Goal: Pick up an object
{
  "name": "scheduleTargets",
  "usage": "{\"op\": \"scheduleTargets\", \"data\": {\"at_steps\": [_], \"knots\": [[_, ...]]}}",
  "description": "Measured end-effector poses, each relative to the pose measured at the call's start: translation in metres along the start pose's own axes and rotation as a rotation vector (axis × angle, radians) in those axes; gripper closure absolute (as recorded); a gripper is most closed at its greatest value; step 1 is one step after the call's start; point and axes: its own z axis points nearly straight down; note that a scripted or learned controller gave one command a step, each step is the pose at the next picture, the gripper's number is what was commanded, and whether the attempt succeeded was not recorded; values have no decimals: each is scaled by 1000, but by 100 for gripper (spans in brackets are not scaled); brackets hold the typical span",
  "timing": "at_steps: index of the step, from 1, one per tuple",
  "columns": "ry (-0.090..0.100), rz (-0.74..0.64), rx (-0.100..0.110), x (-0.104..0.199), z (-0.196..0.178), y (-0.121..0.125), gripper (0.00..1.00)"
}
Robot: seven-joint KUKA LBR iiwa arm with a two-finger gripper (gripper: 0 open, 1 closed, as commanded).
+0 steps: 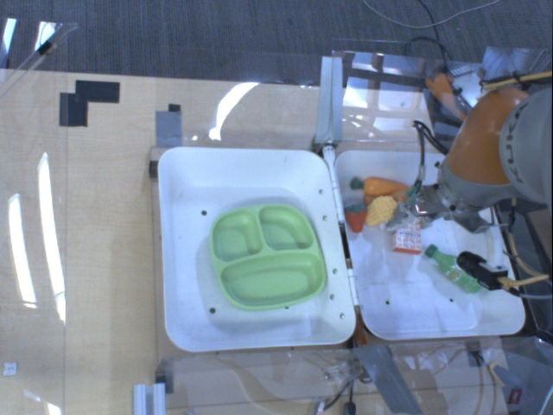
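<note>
Left bin (173, 258): holding a divided plate (268, 256) lying near its centre.
Right bin (415, 305): sitting just beside the left one.
Toy carrot (385, 186), corn (380, 209): lying at its far left.
Bottle (451, 270): lying right of the packet (408, 239).

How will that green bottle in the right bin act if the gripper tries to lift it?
The green bottle lies on its side on the smooth bin floor, so a nudge may well roll it. It looks like small moulded plastic, so probably light and stiff. Its rounded body could slip between fingers.
</note>
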Motion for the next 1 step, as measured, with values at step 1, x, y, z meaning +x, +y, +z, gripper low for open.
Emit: {"op": "scheduleTargets", "data": {"at_steps": [1], "knots": [[-1,82,10,69,-85,37,100]]}}
